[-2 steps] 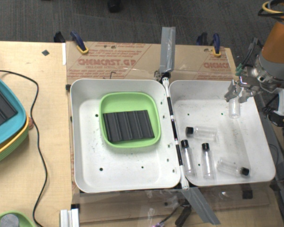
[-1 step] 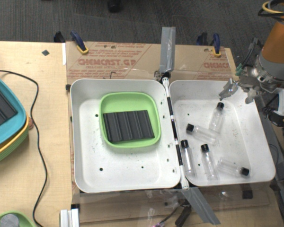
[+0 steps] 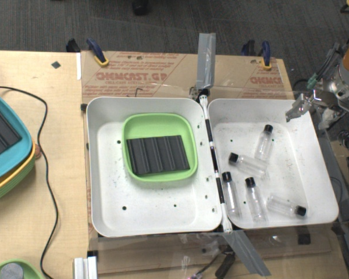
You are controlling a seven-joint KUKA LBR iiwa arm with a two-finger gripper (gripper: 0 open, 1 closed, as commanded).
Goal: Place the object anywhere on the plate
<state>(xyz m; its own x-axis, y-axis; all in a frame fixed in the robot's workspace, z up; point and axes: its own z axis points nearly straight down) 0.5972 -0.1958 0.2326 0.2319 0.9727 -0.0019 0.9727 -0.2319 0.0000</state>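
**Vials wait in one bin, plate in the other, pincer off at the rim**

The pincer [image 3: 298,108] sits at the upper right rim of the right bin [image 3: 314,156], above the bin's edge and not down among the things. Its two thin fingers appear spread, with nothing between them, so it carries no load.

Below and to the left of the pincer, five clear vials with black caps lie loose on the right bin's floor. The nearest vial [image 3: 264,140] lies on a slant just below-left of the pincer, cap toward it. A second vial [image 3: 246,163] lies crosswise beneath that one, nearly touching it. Further down are an upright-lying vial [image 3: 254,197], another against the bin's left wall [image 3: 229,193], and one near the lower right corner [image 3: 286,207]. Lying flat and scattered, they probably offer the fingers a grasp across the body.

Well to the left of the pincer, past the hinge between the bins, the green plate [image 3: 160,149] rests in the left bin [image 3: 104,202], bearing a dark ribbed insert [image 3: 158,154]. Its broad, shallow surface should accept a vial anywhere.

My judgement: no vial has been picked yet.
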